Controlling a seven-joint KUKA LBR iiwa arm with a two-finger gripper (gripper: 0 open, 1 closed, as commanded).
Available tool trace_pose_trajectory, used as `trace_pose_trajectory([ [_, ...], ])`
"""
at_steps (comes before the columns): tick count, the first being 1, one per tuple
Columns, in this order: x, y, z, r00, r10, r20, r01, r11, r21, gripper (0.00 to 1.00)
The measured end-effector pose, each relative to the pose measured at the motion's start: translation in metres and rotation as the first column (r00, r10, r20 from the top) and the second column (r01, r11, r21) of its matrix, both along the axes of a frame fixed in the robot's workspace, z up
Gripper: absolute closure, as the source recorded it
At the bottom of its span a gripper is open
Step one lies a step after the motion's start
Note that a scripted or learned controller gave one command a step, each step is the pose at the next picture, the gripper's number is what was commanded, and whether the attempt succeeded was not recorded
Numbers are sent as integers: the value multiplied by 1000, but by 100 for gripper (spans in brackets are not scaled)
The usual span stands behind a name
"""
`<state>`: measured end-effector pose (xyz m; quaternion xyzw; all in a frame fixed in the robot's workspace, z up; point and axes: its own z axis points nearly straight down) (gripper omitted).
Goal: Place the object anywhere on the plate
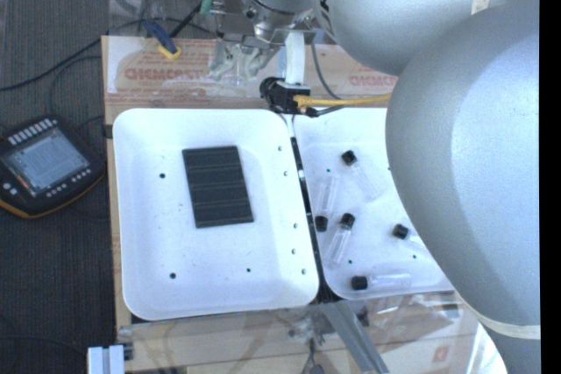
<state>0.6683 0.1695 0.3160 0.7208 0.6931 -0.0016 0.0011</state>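
A dark ribbed rectangular plate (pixel 217 186) lies flat in the middle of the left white bin (pixel 140 215). Several small clear vials with black caps lie in the right bin (pixel 377 131): one (pixel 352 163) near the back, two (pixel 340 239) close to the divider and one (pixel 382 281) by the front edge. My gripper (pixel 235 59) hangs below the orange wrist band, beyond the left bin's back edge and over the cardboard strip. It is well away from the plate and the vials. I see nothing clearly held in it.
The big grey arm covers the right side and part of the right bin. A black and yellow cable fitting (pixel 282 94) sits at the back where the bins meet. A teach pendant (pixel 42 164) lies on the floor at left. Cables run along the back.
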Motion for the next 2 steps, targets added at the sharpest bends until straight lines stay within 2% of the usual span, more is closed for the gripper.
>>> trace_pose_trajectory([
  [1, 0, 64, -5, 974, 226, -1, -226, 974, 1, 100],
  [2, -52, 57, 5, 794, 608, -1, -608, 794, 4, 100],
])
